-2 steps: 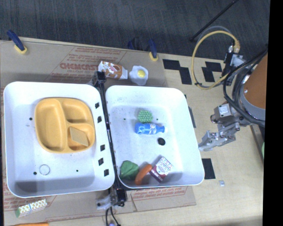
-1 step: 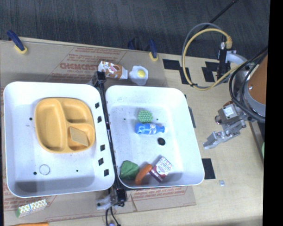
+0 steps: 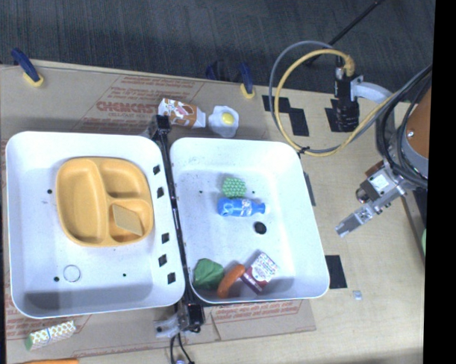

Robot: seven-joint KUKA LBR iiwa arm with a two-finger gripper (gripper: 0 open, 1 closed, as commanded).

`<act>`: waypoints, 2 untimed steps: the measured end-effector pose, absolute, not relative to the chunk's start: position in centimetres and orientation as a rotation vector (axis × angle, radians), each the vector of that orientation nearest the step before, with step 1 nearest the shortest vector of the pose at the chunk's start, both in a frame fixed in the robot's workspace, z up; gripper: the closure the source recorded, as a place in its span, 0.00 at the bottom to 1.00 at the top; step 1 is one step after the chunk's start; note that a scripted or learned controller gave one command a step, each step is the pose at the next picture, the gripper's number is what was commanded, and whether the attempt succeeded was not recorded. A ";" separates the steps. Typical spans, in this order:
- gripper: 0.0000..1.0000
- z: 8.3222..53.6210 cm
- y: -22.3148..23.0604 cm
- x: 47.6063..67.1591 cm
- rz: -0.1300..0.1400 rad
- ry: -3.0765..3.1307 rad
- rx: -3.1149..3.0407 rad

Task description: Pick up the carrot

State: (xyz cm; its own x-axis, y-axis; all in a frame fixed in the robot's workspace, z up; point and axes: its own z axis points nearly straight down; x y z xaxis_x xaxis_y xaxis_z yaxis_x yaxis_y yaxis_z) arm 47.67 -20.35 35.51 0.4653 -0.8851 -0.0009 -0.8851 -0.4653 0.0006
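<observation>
carrot: small orange carrot (image 3: 230, 280) in near edge of right white plastic bin (image 3: 306, 189)
claw: grey two-finger claw (image 3: 367, 211) right of bin, over table; grip state can't tell

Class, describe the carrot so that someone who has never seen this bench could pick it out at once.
Start at the right bin of the two white bins and go to its near edge. There the carrot lies slanted between a green leafy toy and a red packet. It is the only orange, tapered thing in that bin.

Glossy white plastic bins (image 3: 301, 217) on matt printed cardboard (image 3: 134, 99).
</observation>
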 end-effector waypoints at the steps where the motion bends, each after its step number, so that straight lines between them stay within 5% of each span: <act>1: 1.00 25.6 -20.1 47.6 -0.010 -1.253 2.879; 2: 1.00 27.5 -20.3 48.4 -0.004 -0.975 2.988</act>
State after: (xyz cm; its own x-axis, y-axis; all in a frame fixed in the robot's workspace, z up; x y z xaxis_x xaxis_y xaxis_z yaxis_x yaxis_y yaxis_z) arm 48.44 -20.35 27.53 0.8077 -0.5896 -0.0027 -0.5896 -0.8077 -0.0004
